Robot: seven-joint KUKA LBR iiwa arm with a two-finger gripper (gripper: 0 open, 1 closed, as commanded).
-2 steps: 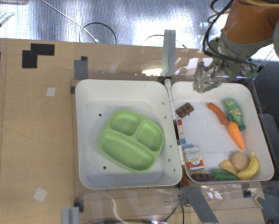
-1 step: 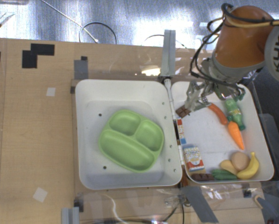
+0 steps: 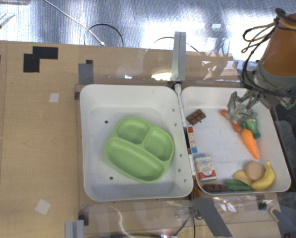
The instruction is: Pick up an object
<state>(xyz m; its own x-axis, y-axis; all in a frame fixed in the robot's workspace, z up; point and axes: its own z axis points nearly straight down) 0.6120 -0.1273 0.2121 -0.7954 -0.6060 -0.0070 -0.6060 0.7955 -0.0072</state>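
Crowding is the risk: hand [image 3: 238, 114], whose grip state I cannot tell, hovers touching-close above carrot [image 3: 250, 142], and could glance off it.

A single robot arm [image 3: 286, 48] enters from the upper right, above the right-hand white bin [image 3: 214, 133] (the landmark used here). Its broad orange band sits beyond the bin's far right corner, with grey wrist housing just below it and black cables looping beside it. From the wrist a metal two-finger gripper [image 3: 239, 115] points down and leftward, low inside the bin's upper right part, close to the bin floor and near its right wall
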